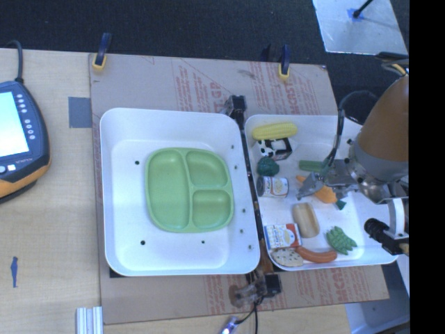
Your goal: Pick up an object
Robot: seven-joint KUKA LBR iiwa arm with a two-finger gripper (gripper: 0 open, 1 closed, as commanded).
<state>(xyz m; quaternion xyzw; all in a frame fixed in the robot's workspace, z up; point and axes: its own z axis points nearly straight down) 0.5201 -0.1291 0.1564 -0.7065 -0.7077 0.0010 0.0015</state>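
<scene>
Glossy white plastic bins (111,186); matt green plastic tray (188,188); cardboard sheet (208,82) on pale wood bench (49,242).

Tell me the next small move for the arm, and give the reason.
Probably lower the end effector straight down toward the orange piece in the right bin. It sits at that piece, with the bread roll and green leafy toy lying apart nearer the camera, so a short descent looks likelier to reach one object alone.
</scene>
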